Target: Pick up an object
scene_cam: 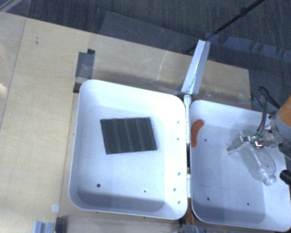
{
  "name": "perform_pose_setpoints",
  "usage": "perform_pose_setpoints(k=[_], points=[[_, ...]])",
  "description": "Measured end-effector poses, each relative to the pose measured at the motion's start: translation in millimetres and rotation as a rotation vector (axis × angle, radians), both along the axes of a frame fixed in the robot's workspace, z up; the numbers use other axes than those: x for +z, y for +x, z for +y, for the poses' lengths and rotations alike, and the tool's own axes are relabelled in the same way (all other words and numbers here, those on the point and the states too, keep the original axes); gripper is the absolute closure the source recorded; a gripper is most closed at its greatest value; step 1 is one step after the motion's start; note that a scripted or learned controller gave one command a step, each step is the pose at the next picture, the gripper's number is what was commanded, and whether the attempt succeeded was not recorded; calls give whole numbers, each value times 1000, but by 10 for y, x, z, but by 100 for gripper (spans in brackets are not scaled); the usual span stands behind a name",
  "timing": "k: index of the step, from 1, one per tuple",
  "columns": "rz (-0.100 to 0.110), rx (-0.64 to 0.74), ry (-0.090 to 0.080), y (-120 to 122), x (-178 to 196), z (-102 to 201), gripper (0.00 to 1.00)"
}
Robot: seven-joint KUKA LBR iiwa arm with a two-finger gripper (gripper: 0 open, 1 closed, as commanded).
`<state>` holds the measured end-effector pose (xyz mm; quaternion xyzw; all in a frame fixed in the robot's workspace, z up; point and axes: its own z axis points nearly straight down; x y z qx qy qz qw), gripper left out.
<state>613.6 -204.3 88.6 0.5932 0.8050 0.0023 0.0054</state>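
My hand point(250, 140) hangs low over the right bin point(283, 221) because that is the side I reach from; whether it is apart or together I cannot tell; a clear bottle point(260, 164) lies just beside it, an orange piece point(195, 133) by the left wall.

Glossy white plastic bins point(137, 98); wooden bench point(27, 120).

The room light is even and cool, falling from above. Both white bins point(137, 98) glare almost blank, with soft grey shadow pooled along their near walls. A clear panel on the left of the bench point(22, 119) throws pale reflections. Detail is soft and a little grainy throughout, the floor dim
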Motion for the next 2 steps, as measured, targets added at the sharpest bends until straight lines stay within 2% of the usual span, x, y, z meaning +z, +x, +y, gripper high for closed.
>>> perform_pose_setpoints(k=[1, 2], points=[[26, -20, 8, 537, -14, 1, 0], [4, 98, 0, 203, -6, -4, 0]])
